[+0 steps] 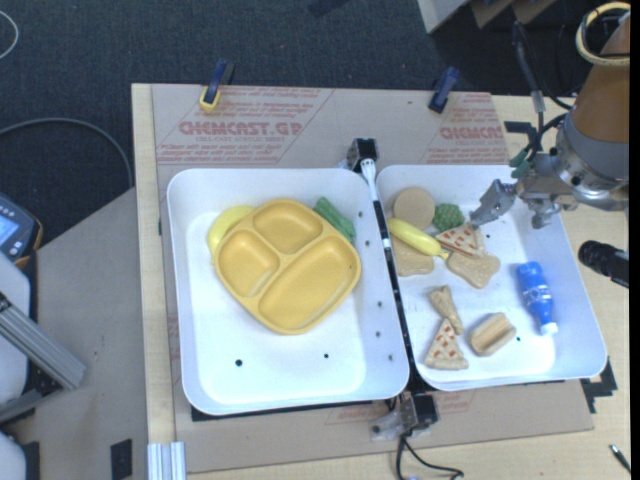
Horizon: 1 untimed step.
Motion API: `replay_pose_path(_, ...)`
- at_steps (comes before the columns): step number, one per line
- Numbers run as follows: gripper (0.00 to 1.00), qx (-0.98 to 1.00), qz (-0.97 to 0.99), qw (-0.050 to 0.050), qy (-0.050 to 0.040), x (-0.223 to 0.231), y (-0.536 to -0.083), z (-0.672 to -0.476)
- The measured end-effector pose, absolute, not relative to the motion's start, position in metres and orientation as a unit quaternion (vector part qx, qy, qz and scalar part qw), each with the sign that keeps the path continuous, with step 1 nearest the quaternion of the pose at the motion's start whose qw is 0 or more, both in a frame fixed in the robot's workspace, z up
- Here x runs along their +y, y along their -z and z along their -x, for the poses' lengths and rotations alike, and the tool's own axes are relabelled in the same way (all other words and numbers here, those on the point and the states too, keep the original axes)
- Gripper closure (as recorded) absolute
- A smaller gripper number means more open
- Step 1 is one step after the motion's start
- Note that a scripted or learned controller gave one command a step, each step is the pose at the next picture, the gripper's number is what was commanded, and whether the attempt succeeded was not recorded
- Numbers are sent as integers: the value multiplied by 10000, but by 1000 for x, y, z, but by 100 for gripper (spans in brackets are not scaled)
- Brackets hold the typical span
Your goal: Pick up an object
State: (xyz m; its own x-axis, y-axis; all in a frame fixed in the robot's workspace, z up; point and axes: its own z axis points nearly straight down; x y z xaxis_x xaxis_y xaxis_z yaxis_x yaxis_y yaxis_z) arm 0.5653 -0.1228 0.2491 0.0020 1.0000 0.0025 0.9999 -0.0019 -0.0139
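Observation:
My gripper (516, 208) hangs over the far part of the right bin (575, 358). Its two grey fingers (490, 206) are spread apart with nothing between them, so it is open. Just left of it lie a pizza slice (460, 238), a green broccoli piece (448, 216) and a round tan biscuit (413, 206). A yellow banana (415, 238) lies by the bin's left wall. In front of the gripper, a blue bottle (535, 296) lies on its side. Toast pieces (473, 267), a bread roll (492, 333) and another pizza slice (447, 348) lie nearer the front.
The left bin (200, 368) holds a yellow divided plate (288, 263), with a yellow item (225, 228) and a green item (335, 218) behind it. A black-and-white divider (385, 268) runs between the bins. Clamps (213, 86) hold the board's far edge.

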Motion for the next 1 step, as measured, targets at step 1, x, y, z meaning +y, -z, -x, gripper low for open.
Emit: replay_pose_path(1,0,-7072,7071,8,-2,-123,-256,-568)
